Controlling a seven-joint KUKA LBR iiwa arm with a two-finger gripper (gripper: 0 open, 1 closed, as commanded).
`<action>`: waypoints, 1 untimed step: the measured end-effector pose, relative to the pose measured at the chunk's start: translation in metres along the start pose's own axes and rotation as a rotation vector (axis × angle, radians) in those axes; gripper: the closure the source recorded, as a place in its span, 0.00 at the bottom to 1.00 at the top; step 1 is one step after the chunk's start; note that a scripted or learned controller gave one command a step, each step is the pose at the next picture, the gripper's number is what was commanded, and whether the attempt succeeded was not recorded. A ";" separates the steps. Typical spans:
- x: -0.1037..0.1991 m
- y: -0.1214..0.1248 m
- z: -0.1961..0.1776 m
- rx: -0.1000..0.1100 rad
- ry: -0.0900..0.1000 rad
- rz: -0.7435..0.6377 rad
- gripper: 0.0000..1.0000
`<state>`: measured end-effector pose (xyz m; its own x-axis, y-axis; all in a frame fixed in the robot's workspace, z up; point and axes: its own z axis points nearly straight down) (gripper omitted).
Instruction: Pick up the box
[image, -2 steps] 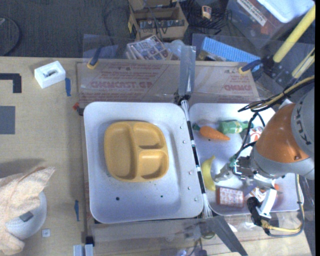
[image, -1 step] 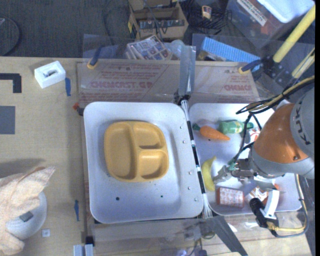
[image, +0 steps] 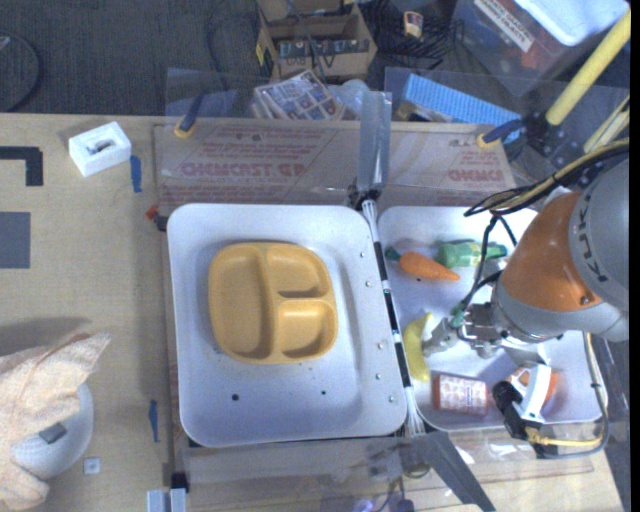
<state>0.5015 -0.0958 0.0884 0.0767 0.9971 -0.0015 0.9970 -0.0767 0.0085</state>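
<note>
Camera view: the arm (image: 560, 265) is reaching in from the right and hanging over the right bin (image: 590, 375), with the gripper (image: 452, 330) sitting low near the yellow banana (image: 415, 350); its state cannot be told from this angle. The box (image: 462, 393), red and white, is lying on its side at the bin's front, just beside the banana and below the gripper. The left bin (image: 195, 300) is bearing a yellow divided tray (image: 270, 300), while a carrot (image: 428, 265) and a green item (image: 462, 252) are lying toward the right bin's rear.

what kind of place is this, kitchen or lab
Most likely a robotics lab bench, not a kitchen: a grey and orange robot arm reaches over two white bins holding a yellow divided plate and a toy carrot, with loose cables around.
</note>
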 end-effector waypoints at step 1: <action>-0.002 -0.018 -0.001 -0.004 -0.002 -0.118 0.00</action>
<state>0.4830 -0.0967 0.0893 -0.0413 0.9991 -0.0045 0.9991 0.0414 0.0124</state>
